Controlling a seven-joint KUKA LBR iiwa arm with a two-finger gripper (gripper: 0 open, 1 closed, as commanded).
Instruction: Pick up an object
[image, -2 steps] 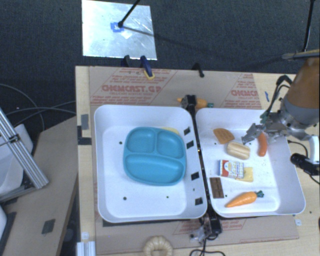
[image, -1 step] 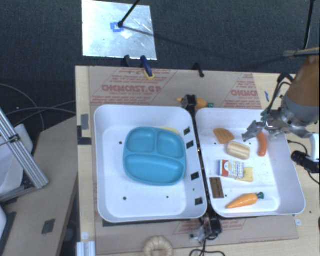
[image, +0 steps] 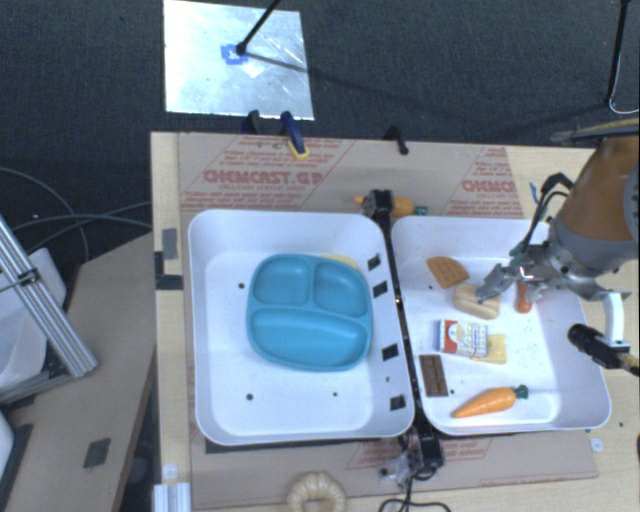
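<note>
Hand (image: 497, 287) sits low in the right bin (image: 580, 400), tips at the pale bread chunk (image: 476, 301); can't tell if clenched or released. Toy carrot (image: 487, 402) lies near the front wall, long axis roughly left-right, green top pointing right.

blue divided plate (image: 305, 310) in left bin (image: 215, 300) | foil sheet (image: 235, 60) beyond bench

Both white bins (image: 225, 330): smooth plastic, slight sheen. Blue divided plate (image: 308, 310): smooth matt plastic. Bench top (image: 262, 168): brown cardboard, printed red lettering, matt. Toy carrot (image: 487, 401), 5 o'clock in right bin: glossy plastic. Sheet (image: 238, 60) at 12 o'clock: crinkled shiny foil-like. Floor (image: 80, 90): dark, rough carpet-like. Arm's orange band (image: 603, 195): smooth, satin.
</note>
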